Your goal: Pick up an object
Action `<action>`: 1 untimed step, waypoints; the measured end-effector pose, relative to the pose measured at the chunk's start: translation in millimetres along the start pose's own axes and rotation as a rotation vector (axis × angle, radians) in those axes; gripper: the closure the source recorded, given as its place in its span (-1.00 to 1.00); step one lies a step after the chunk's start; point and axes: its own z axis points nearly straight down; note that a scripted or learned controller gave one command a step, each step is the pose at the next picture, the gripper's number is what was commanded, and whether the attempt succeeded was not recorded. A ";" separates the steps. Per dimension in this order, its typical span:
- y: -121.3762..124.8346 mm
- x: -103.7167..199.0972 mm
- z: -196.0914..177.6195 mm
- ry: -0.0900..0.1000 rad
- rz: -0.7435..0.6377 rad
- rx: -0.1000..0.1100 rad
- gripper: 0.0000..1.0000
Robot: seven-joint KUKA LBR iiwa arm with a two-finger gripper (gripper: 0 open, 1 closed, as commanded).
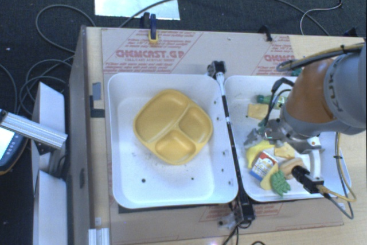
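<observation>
Toys (270,164) for picking lay heaped in the right bin (243,101), at its near end: a green leafy piece (280,182) nearest the front rim, a small carton with a red and blue label (262,166) touching it, then yellow pieces (257,152) and a tan block (285,151) behind. The gripper (256,136) stood low over the far side of this heap, its metal tips just beside the yellow pieces; whether it was open or closed, and whether anything sat in it, could not be told, as the wrist hid most of it. A yellow wedge (257,111) lay apart, farther back in the same bin. Good practice here would be to settle on one piece at the edge of the heap, since crowded neighbours could be nudged aside or block the closing. The left bin (123,94) held a yellow divided plate (173,126). Beyond both bins lay a printed cardboard sheet (172,46).
</observation>
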 end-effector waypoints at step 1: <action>71.2 -12.1 -39.5 -0.001 -0.001 -0.001 -1.00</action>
